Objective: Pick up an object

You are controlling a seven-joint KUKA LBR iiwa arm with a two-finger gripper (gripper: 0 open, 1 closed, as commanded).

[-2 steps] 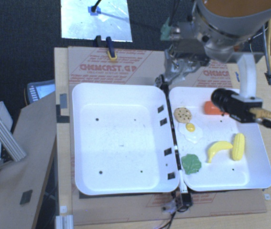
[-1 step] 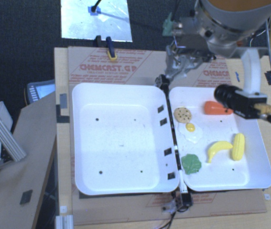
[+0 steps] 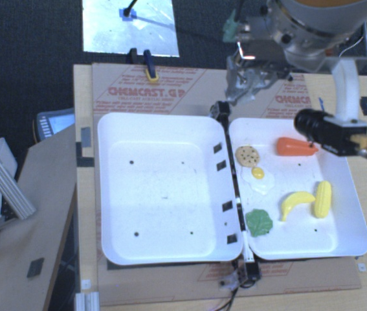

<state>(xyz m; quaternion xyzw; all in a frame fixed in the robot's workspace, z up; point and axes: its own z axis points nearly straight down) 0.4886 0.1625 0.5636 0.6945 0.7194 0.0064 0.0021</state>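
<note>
In the right bin (image 3: 348,235), a green broccoli piece (image 3: 259,222) lies by the near-left corner, a banana (image 3: 296,203) and a corn cob (image 3: 323,198) sit mid-bin, and a fried egg (image 3: 260,179) and a cookie (image 3: 247,155) lie along the left wall, with a carrot (image 3: 294,147) toward the far edge. The left bin (image 3: 164,193) stands beside it. Beyond the far edge hangs the gripper (image 3: 244,86), well apart from every object and nearest the cookie; its finger spacing cannot be told.

- Bench (image 3: 86,193), tan, spans the frame's middle and lower part.
- Brown printed board (image 3: 170,91) lies flat on it.
- Two white bins on the board: left bin (image 3: 105,173), right bin (image 3: 351,238), touching at centre.
</note>
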